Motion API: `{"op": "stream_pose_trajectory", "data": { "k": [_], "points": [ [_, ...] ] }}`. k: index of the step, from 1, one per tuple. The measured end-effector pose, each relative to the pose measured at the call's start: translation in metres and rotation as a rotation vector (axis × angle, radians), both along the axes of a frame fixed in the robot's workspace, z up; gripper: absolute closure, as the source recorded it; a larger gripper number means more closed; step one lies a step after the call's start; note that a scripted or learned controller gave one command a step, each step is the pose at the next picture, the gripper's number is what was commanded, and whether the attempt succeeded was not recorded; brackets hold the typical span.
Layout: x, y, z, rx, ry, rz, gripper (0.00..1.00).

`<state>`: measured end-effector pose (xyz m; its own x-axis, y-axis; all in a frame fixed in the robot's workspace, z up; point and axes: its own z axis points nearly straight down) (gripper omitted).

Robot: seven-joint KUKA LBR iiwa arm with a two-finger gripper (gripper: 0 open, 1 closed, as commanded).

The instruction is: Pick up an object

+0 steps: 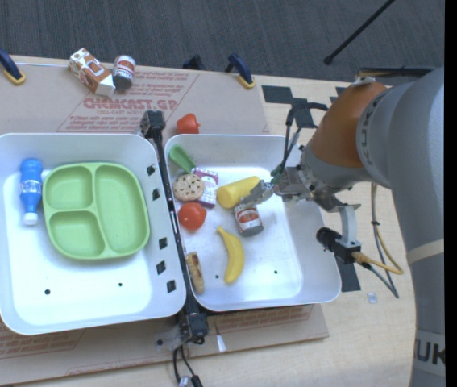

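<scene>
The tool point(265, 190), its state unclear, sits at the can's point(249, 219) one o'clock. The can looks light, stiff and slick; grip across its round sides.

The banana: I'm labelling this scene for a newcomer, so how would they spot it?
Look in the right bin, at its lower middle. The banana lies there alone, curved and yellow, slimmer than the yellow piece beside the can.

A light wooden desk point(373, 329) stands on dark grey carpet point(212, 14). A brown printed cardboard sheet point(131, 103) covers the desk left of the claw point(270, 188), held by blue clamps point(6, 63) along its far edge.
</scene>
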<state>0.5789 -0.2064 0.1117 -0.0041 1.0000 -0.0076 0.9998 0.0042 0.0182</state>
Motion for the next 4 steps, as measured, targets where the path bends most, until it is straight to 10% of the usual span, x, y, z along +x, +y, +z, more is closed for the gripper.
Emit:
{"op": "stream_pose_trajectory", "data": {
  "k": [1,2,3,4],
  "points": [
    [-0.050,0.000,-0.014,0.008,0.020,0.002,0.00],
    [-0.050,0.000,-0.004,0.006,0.022,0.009,1.00],
    [-0.015,-0.005,0.129,0.005,0.015,0.001,1.00],
    [0.019,0.103,0.068,0.009,0.022,0.003,1.00]
  ]
}}
